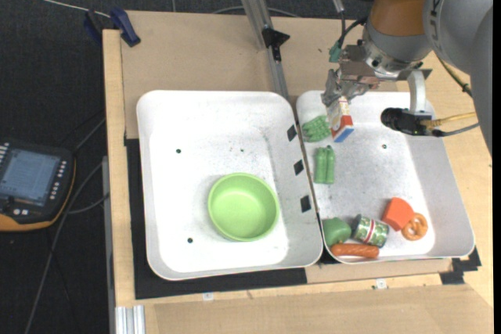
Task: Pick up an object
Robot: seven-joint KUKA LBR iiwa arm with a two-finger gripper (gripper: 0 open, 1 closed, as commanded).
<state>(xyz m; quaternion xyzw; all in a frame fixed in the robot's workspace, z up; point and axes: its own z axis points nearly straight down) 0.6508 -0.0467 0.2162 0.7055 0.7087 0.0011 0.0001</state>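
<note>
My claw (338,107) hangs over far left corner of right bin (438,168), fingers closed on small red-white-blue carton (343,127), carton tilted, just above bin floor. Green block (315,128) just beside it, second green piece (325,166) nearer. Can (369,231), sausage (355,250), orange piece (398,212), pretzel (416,226) at near edge. Green bowl (243,206) in left bin (172,137).

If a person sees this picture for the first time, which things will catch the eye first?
First the big grey and orange arm, reaching in at upper right, its gripper low over the far end of the right bin. Then the green bowl, alone in the left bin, and the colourful clutter along the right bin's near edge, like the orange block.
</note>
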